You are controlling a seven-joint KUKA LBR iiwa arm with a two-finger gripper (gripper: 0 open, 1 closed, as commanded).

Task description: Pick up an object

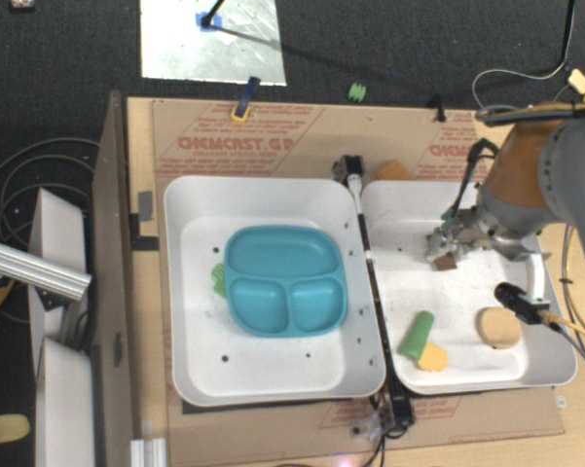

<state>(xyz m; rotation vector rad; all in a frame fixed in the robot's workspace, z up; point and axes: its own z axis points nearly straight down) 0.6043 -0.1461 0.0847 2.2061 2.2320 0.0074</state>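
Gripper (446, 251) is down in the right bin (545, 368), upper left part, w/ a small brown thing (447, 262) right at its tip. Can't tell if it's clenched on it or not tbh. Green cylinder (417, 335) touches a yellow chunk (432, 358) near the front edge, tan round lump (499, 327) off to their right. Blue divided tray (284, 278) sits in the left bin (200, 358).

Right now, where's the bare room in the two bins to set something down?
Right bin: bare floor at its middle, between the gripper and the green cylinder. Its near edge is crowded, with the yellow piece and tan lump. Left bin: the blue tray fills the middle, leaving bare strips around it.
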